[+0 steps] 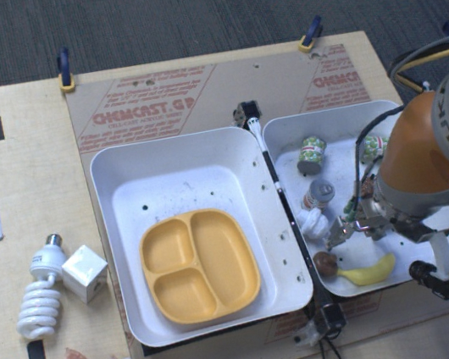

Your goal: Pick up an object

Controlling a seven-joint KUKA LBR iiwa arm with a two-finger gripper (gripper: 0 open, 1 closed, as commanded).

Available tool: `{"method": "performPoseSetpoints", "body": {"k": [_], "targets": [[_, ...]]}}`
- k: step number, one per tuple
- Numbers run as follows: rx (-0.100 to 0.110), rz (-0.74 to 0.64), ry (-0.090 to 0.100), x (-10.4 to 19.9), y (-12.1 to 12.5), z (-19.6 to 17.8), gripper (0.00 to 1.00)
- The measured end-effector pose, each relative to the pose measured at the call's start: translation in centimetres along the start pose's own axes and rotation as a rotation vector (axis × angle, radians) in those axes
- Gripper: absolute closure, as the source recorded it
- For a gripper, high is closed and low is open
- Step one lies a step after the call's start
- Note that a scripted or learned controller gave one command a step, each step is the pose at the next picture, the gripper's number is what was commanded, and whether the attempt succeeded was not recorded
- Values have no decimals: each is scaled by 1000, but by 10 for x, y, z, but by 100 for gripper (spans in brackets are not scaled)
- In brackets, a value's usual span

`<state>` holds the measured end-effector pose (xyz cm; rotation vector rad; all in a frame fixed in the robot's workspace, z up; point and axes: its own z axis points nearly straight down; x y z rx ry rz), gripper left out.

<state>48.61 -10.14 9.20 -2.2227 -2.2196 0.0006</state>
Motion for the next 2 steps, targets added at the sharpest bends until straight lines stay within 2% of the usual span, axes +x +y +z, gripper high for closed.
{"method": "performPoseSetpoints", "body": {"k": [1,2], "targets": [[-1,0,0,0,1,-10,100],[-2,-3,-1,38,-8,-119,100]]}}
